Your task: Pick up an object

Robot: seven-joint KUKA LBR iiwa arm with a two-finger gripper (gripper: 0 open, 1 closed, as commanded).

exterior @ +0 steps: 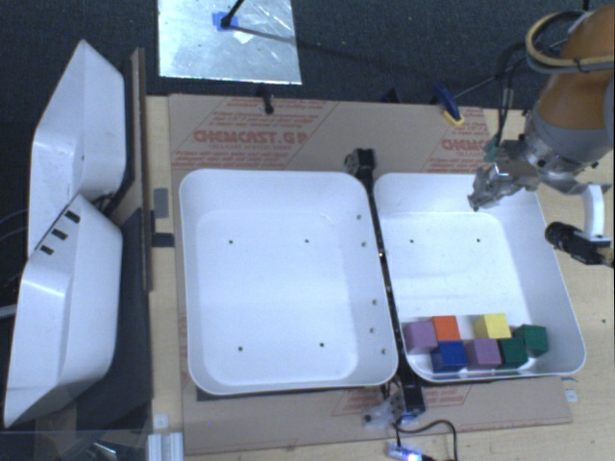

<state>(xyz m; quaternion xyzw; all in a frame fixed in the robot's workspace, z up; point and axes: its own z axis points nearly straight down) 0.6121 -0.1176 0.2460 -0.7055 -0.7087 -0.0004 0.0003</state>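
- Worktop point(288, 123): tan board with red printed lettering, carrying two shallow white plastic bins side by side.
- Left white bin point(197, 257): plain floor with a few small dark dots.
- Right white bin point(557, 286): holds a cluster of small cubes packed together in its near corner, against the front wall.
- Cubes, back row: purple cube point(420, 334), orange cube point(446, 327), yellow cube point(496, 326), green cube point(531, 338).
- Cubes, front row: blue cube point(449, 355), second purple cube point(483, 352), second green cube point(513, 352). Neighbours touch or sit just beside one another.
- Grey arm with orange band point(577, 94): enters from the right, above the far right corner of the right bin.
- Gripper point(482, 192): metallic, poised over the far edge of the right bin, well apart from the cubes; nothing is seen between its fingers, and whether they stand wide or narrow cannot be told.
- Silvery metal sheet point(229, 27): lies beyond the worktop, with a small blue mark.
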